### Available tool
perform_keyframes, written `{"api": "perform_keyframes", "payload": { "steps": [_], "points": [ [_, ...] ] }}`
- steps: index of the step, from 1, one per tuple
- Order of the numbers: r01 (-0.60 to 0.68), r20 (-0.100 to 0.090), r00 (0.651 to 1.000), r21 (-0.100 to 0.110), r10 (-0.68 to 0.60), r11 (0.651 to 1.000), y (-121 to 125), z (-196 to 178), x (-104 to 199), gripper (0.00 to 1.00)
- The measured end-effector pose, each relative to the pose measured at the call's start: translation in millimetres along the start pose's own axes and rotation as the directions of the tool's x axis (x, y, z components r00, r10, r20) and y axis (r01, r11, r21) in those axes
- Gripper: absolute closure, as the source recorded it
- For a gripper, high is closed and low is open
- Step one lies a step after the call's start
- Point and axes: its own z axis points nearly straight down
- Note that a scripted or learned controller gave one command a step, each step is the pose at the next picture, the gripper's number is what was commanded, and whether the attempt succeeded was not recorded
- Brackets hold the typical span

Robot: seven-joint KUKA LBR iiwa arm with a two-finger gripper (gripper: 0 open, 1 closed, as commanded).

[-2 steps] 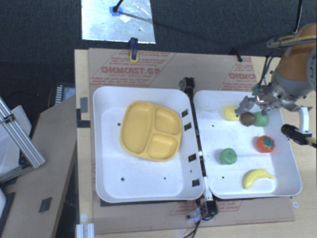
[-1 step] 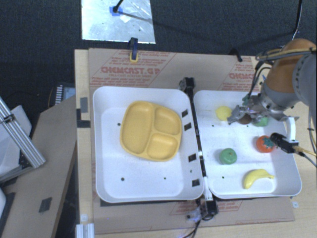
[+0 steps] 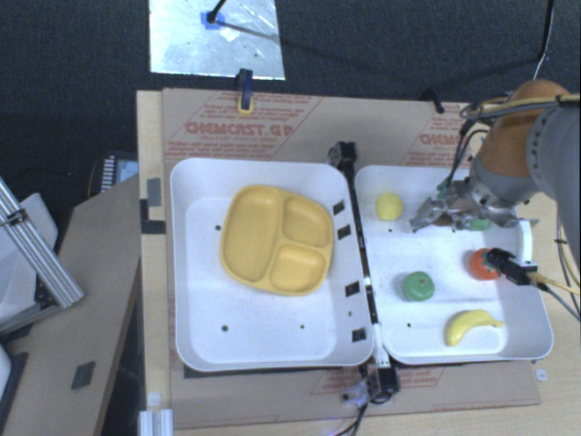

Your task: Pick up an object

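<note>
We see a table (image 3: 150, 271) with two white bins, the left bin (image 3: 195, 325) with a big yellow plate (image 3: 275, 239), the right bin (image 3: 531, 334) with a banana (image 3: 471, 325), green apple (image 3: 418, 286), yellow lemon (image 3: 389, 207), orange fruit (image 3: 481, 266), the claw (image 3: 434, 214) low beside the lemon, open, holding nothing.

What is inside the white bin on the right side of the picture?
Inside the right bin lie a yellow ball, a green apple, a banana and an orange-red object. The end effector covers part of the bin's floor.
</note>
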Motion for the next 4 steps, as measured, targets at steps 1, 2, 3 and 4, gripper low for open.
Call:
{"api": "perform_keyframes", "payload": {
  "steps": [1,2,3,4],
  "points": [
    [0.002,0.003,1.000,-0.004,-0.002,1.000,1,-12,-1,1.00],
    [-0.002,0.003,1.000,-0.003,0.002,1.000,-2,-71,7,1.00],
    [0.000,0.004,1.000,-0.006,0.000,1.000,-5,-135,9,1.00],
    [0.000,0.004,1.000,-0.003,0.000,1.000,-4,-164,9,1.00]
  ]
}}
